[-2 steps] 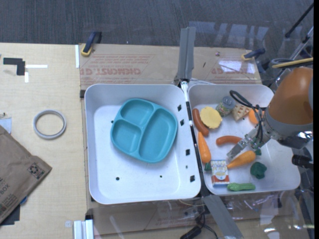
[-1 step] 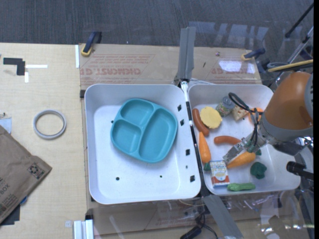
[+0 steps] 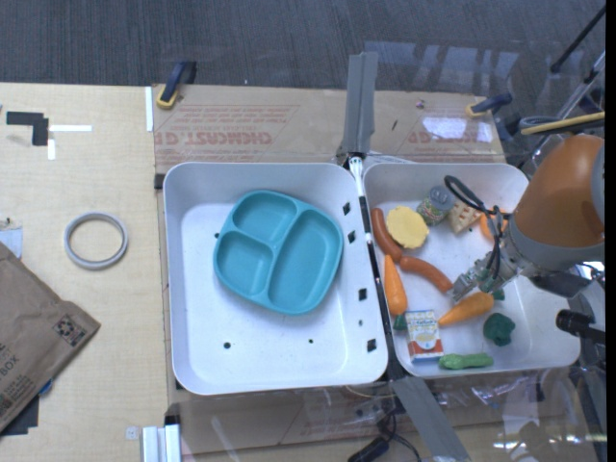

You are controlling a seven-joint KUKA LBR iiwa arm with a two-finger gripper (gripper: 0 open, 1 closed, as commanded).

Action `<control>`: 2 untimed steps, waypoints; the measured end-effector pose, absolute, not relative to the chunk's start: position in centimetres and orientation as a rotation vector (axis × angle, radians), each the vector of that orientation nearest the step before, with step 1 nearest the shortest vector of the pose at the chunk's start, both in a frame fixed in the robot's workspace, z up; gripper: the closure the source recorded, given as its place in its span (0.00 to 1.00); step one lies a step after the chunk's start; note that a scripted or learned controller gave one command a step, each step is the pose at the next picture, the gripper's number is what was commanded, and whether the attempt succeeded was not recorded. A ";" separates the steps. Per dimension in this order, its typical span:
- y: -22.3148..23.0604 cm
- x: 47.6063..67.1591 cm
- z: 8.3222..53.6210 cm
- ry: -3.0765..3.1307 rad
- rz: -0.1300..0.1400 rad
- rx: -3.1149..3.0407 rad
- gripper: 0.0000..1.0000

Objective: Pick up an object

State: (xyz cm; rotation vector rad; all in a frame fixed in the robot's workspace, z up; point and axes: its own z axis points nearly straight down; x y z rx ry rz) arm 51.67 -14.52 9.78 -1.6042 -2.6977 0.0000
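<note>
The right bin (image 3: 539,352) holds several toy foods: a yellow round piece (image 3: 408,227), a red sausage (image 3: 386,233), an orange carrot (image 3: 394,287), a second red sausage (image 3: 427,272), another carrot (image 3: 467,307), a small carton (image 3: 423,333), a green pod (image 3: 466,361) and a dark green piece (image 3: 499,328). My gripper (image 3: 478,283) reaches down from the right, its tip just above the carrot near the bin's middle right. The orange band (image 3: 566,195) and wrist hide what lies under them.
The left bin (image 3: 183,287) bears a teal divided plate (image 3: 279,251). A tape roll (image 3: 96,240) and a brown cardboard box (image 3: 34,330) lie on the bench at the left. Cardboard (image 3: 250,128) sits behind the bins, and a grey divider bar (image 3: 360,109) stands between them.
</note>
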 end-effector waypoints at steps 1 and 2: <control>-6.7 53.2 22.9 -2.475 0.004 -1.933 1.00; -6.7 53.2 22.9 -2.476 0.004 -1.933 0.00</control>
